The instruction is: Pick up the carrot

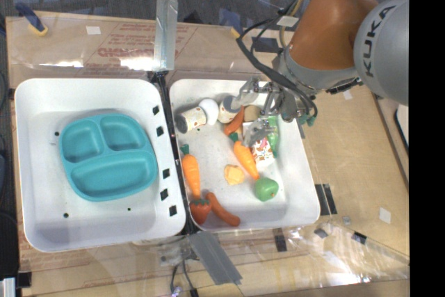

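The claw hangs low over the far half of the right-hand bin, its metal fingers pointing down into a knot of toys; whether they stand wide or narrow I cannot tell, since they blur into the clutter beneath, and nothing can be seen caught between them. Just below the tips and a shade toward the near rim lies a carrot, touching or nearly touching a small red-and-white packet. Its long axis runs on a diagonal, the upper end toward the claw and the lower end slanting away toward the near right corner, so the likely reach is a short drop downward with the fingers set across that diagonal. Further out on the near side sit a pale orange lump and a green pepper-like toy. Well to the claw's left, along the divider, lies a second carrot, lengthwise and farther off. Beyond it, in the left bin, rests a teal divided plate.
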